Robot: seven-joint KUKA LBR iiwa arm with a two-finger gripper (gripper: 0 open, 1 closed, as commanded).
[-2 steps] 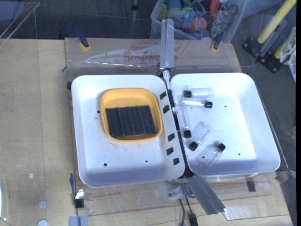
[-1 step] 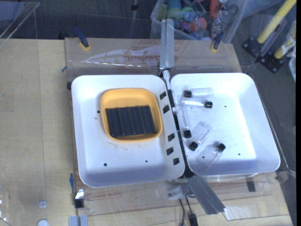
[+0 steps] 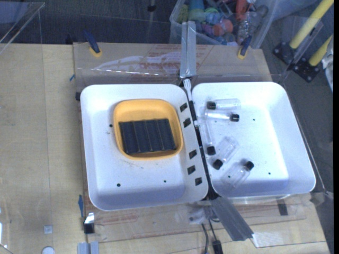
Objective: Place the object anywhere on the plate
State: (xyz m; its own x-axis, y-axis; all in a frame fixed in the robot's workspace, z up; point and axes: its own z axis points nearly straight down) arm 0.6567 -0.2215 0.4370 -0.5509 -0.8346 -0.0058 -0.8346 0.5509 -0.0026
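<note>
A yellow square plate [image 3: 122, 111] lies in the left white bin [image 3: 100, 173]. A dark grey ribbed slab [image 3: 147, 136] rests flat on the plate and covers most of its floor. In the right white bin [image 3: 278, 142] lie several clear plastic vials with black caps. Two of them, one vial [image 3: 223, 105] and another [image 3: 220, 117], lie near the bin's back left. A third vial [image 3: 207, 139] lies along the left wall, a fourth [image 3: 224, 153] sits mid-bin, and one more vial [image 3: 239, 171] lies toward the front.
A metal strip [image 3: 187, 52] runs from the back down to the seam between the bins, and black clips [image 3: 189, 142] line that seam. Behind the bench stands a clear box of coloured toys [image 3: 222, 9]. Tan bench surface [image 3: 37, 142] stretches to the left.
</note>
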